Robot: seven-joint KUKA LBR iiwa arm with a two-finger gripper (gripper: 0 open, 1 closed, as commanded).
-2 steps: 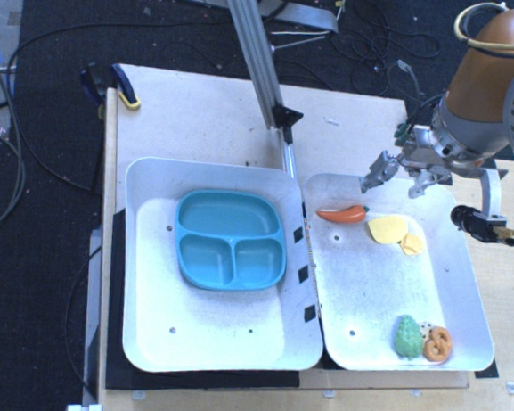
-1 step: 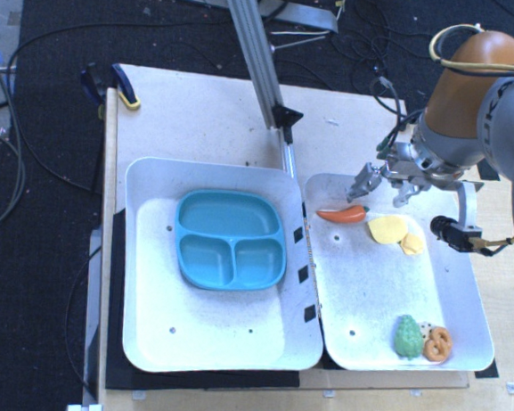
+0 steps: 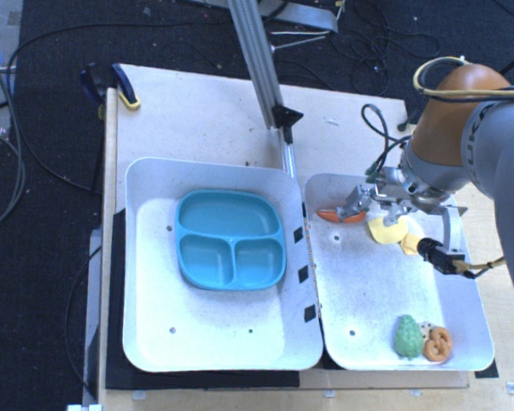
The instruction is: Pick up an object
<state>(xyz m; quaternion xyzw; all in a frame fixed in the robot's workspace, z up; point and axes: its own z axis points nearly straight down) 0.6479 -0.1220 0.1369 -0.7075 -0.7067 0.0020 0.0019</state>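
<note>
My gripper (image 3: 364, 203) hangs low over the far left part of the right bin (image 3: 384, 283). An orange carrot-shaped piece (image 3: 340, 216) lies right under its left side, touching or nearly touching it. A pale yellow object (image 3: 389, 230) sits just to the gripper's right, partly under the wrist. A green lumpy toy (image 3: 408, 337) and an orange pretzel-like piece (image 3: 438, 344) rest together in the near right corner of the same bin.
The left bin (image 3: 148, 325) holds a blue divided plate (image 3: 232, 240). A slanted metal pole (image 3: 261, 57) crosses the bench at the back. Cables loop beside the wrist, and a black fitting (image 3: 445, 257) sticks out over the right bin's rim.
</note>
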